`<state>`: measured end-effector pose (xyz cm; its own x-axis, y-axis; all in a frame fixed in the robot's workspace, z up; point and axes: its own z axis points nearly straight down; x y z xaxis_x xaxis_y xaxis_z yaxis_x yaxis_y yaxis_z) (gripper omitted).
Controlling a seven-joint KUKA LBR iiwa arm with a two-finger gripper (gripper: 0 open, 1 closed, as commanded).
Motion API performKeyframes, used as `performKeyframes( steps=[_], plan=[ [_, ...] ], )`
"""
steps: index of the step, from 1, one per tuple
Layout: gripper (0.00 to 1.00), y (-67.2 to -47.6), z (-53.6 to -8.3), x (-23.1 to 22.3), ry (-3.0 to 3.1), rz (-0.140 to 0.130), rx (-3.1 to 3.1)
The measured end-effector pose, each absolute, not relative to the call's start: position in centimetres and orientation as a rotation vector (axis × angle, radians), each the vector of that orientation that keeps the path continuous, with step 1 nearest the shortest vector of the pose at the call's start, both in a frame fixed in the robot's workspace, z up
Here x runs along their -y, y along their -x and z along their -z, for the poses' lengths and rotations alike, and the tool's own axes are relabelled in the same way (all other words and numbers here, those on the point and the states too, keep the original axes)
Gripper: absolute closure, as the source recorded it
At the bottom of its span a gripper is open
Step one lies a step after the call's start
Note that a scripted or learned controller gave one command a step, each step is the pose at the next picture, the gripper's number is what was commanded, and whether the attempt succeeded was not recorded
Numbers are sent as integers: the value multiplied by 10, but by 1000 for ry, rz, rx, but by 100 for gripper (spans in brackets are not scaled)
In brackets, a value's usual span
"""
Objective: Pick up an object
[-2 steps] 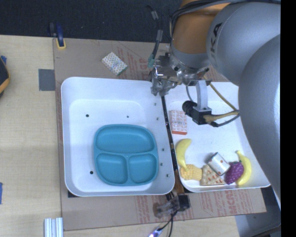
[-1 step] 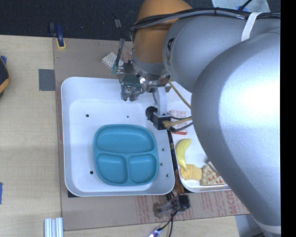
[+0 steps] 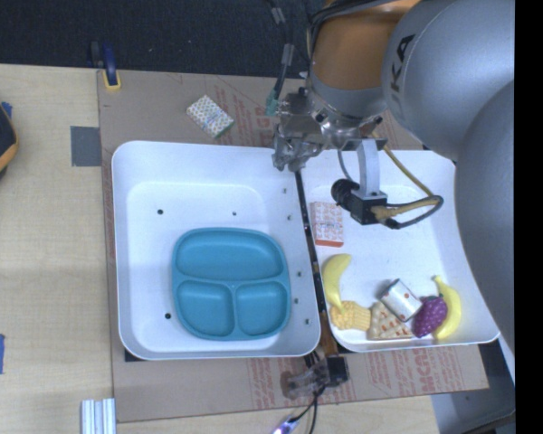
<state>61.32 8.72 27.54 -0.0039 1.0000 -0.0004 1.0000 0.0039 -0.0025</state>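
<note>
Hangs over the far end of the wall shared by the left bin (image 3: 131,242) and the right bin (image 3: 471,333), that gripper (image 3: 288,156), low near the rims; no telling from this angle whether open or closed, and no sign of anything carried. Worth looking to the right bin for a candidate: a small pale packet (image 3: 327,222) lying flat just beside the shared wall, then toward the near end a yellow banana (image 3: 335,277), a piece of corn (image 3: 350,316), a waffle-like biscuit (image 3: 385,324), a little silver can (image 3: 400,297), a purple grape bunch (image 3: 431,315) and a second banana (image 3: 450,311), crowded together and mostly touching. Probably all toy food, so light, hollow and fairly stiff, with smooth plastic skins likely to slip. Easiest to take the first banana: apart from the heap at its upper half, so best pinched across the narrow middle of the curve, square to its length. Harder to lift the packet, flat against the floor and close to the wall. Better to avoid the can, round, shiny and prone to roll or squirt out unless caught across its sides. In the left bin, a blue divided plate (image 3: 229,281), wide and shallow, graspable by its rim at best.
</note>
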Motion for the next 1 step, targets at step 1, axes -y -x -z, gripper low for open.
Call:
performKeyframes(
  steps=[1],
  plan=[
    [100,-625,-210,-169,2211,-7,2227]
  ],
)
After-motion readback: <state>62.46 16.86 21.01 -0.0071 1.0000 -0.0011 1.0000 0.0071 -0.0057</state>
